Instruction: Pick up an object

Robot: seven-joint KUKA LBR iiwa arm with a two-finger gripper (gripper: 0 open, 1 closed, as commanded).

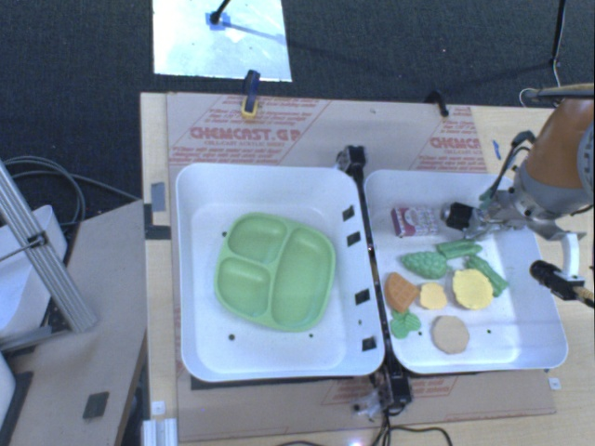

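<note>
Camera view: arm comes in from the right, orange band visible above the wrist. Jaws [462, 217] sit low over the far part of the right bin [548, 342], just right of the red-and-white packet [415, 221]. Can't tell how far the jaws are open, or whether anything is between them; too dark and small.

Right bin contents: green bean pod [459, 248] just near of the jaws, bumpy green piece [426, 265], yellow round piece [472, 289], small yellow piece [432, 295], orange piece [401, 292], small green piece [405, 323], tan disc [451, 334]. All clustered mid-bin, several touching.

Left bin [200, 342]: light green divided plate [276, 269], flat, roughly centred.

Both bins side by side on the worktop [158, 137].
</note>
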